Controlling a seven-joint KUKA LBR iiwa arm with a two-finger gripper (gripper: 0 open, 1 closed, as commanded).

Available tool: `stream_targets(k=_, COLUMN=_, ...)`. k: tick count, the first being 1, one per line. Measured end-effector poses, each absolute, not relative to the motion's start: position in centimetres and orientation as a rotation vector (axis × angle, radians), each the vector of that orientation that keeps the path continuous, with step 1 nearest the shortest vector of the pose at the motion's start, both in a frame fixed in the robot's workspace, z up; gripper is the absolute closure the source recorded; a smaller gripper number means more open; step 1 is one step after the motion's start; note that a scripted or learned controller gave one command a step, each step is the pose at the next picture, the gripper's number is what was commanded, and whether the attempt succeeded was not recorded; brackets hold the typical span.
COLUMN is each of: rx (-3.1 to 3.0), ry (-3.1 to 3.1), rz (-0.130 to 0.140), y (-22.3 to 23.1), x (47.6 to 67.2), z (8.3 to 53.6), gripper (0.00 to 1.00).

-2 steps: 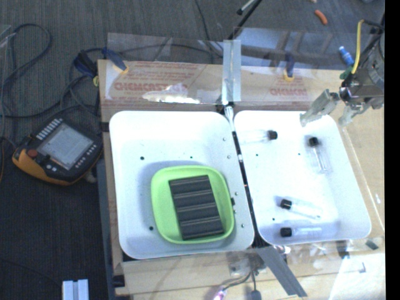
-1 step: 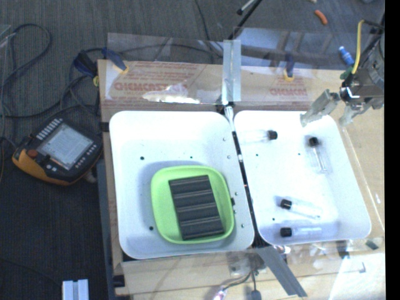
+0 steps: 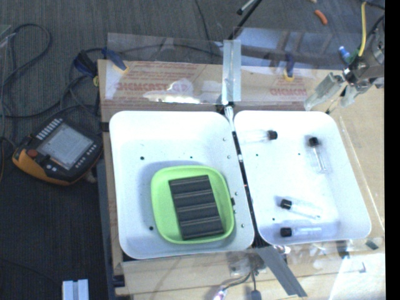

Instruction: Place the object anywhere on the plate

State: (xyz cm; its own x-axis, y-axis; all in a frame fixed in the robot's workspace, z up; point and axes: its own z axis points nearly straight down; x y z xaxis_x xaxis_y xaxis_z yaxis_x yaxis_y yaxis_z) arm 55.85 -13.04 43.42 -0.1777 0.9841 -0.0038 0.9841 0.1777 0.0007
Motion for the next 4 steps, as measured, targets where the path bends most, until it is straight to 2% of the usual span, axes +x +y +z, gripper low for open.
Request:
stream_targets(k=1, rx=1.892, ry=2.503, rz=-0.004, y=-16.0, x=59.9, z=42.0, gripper=0.00)
stream_targets(k=2, rx=1.675, ry=2.653, rz=-0.003, y=-17.9, x=62.8, z=43.5, gripper=0.00)
stream_targets(k=3, rx=1.360, ry=2.826, rz=-0.003, y=-19.9, x=66.9, z=43.5, gripper=0.00)
stream_targets(k=4, rx=1.360, ry=2.826, rz=-0.004, y=-19.9, x=66.9, z=43.5, gripper=0.00)
